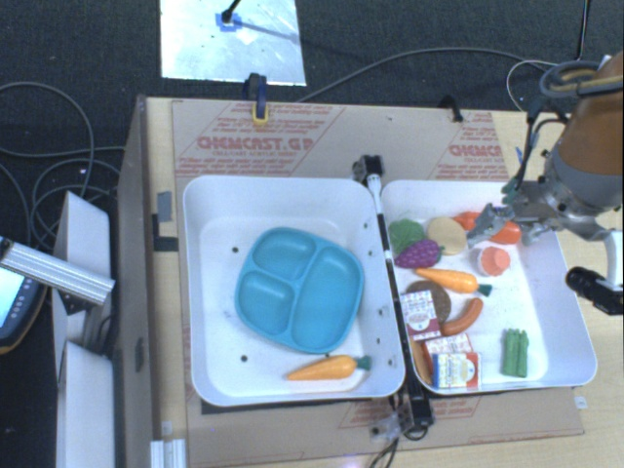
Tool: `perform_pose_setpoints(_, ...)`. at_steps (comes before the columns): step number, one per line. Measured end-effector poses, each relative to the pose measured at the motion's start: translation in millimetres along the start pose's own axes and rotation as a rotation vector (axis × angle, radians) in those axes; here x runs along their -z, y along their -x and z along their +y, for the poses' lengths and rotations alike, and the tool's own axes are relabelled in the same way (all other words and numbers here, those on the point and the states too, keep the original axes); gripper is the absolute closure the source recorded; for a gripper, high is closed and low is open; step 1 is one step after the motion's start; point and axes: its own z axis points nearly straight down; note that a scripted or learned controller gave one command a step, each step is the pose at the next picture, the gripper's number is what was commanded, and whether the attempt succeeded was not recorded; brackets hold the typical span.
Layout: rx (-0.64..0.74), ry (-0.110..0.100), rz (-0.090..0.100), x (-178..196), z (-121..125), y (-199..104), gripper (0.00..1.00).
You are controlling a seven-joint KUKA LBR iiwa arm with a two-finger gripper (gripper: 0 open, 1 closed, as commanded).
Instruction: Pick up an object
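The end effector hovers over the orange-red plastic tomato — whether it grips, I cannot tell; descend squarely — then lift.

A brown sheet with red lettering covers the bench. A blue-and-yellow clamp grips its far edge. Beyond that edge a shiny metal plate lies on dark carpet. Black cables loop off the bench's left edge.
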Motion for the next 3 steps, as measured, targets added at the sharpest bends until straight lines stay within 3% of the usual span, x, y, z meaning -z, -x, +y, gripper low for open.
perform_pose_setpoints(1,-0.001,-0.003,0.001,-90.4,-26.6,-18.6,0.00)
perform_pose_setpoints(2,-0.002,0.009,-0.001,-153.5,-1.8,-15.4,0.00)
perform_pose_setpoints(3,-0.001,0.020,-0.005,-141.1,1.2,-14.4,1.00)
